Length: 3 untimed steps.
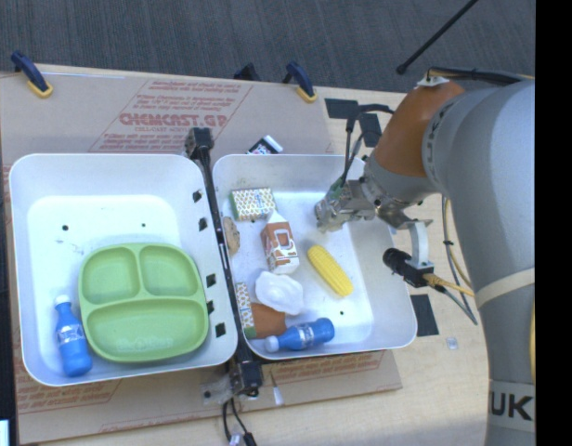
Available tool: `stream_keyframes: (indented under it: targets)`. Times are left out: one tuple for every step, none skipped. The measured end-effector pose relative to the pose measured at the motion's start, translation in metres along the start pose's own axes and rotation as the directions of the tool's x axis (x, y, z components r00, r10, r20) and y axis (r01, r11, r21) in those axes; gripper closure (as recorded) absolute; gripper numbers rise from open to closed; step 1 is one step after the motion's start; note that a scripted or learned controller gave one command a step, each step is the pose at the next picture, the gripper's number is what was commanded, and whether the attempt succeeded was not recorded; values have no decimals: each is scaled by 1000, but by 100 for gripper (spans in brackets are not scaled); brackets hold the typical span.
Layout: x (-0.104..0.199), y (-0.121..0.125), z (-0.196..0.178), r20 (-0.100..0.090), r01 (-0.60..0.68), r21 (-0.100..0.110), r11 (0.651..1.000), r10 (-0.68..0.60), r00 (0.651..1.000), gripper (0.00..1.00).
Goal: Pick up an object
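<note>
The right bin [383, 291] holds several objects: a yellow corn cob [330, 269], a small brown and white carton [280, 246], a green patterned box [253, 203], a crumpled white item [280, 292] and a blue bottle [301, 335] lying near the front wall. My gripper [329, 214] hangs over the right bin's back right part, just above and to the right of the corn cob. Nothing shows between its fingers.
The left bin [35, 203] holds a green divided plate [143, 302] and a small blue bottle [71, 337] at its front left. A black clip [199, 140] sits at the bins' shared back corner. The grey arm [472, 147] fills the right side above the bench.
</note>
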<state>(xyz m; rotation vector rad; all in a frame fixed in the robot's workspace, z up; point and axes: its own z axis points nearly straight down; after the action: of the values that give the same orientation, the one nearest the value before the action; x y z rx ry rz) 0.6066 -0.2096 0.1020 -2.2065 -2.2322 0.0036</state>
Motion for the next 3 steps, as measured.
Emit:
stream_keyframes:
  targets:
    - [0, 0, 0, 0, 0, 0, 1000, 0, 1000, 0]
    - [9, -45, 11, 0, -5, 1, 1000, 5, 1000, 0]
    - [9, -44, 0, 0, -2, 2, 1000, 2, 1000, 100]
